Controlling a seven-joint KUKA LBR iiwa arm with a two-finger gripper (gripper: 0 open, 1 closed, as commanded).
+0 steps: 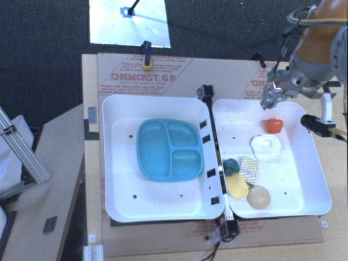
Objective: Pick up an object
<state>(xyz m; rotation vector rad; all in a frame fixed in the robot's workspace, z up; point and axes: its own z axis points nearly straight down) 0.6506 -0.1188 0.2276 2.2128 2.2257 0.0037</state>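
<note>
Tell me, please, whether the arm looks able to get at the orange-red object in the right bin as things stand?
Probably yes. The tool hangs over the right bin's far edge, just above the orange-red object, which lies apart from the white piece nearer the camera. Nothing lies between them.

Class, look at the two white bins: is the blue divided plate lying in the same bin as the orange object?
No. The blue divided plate lies in the left bin, while the orange object sits in the right bin.

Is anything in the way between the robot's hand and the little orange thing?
Nothing visible blocks it. The hand hangs over the far edge of the right bin, and the orange thing lies just below it on bare bin floor. The white fried egg toy sits nearer the camera, off the path.
</note>
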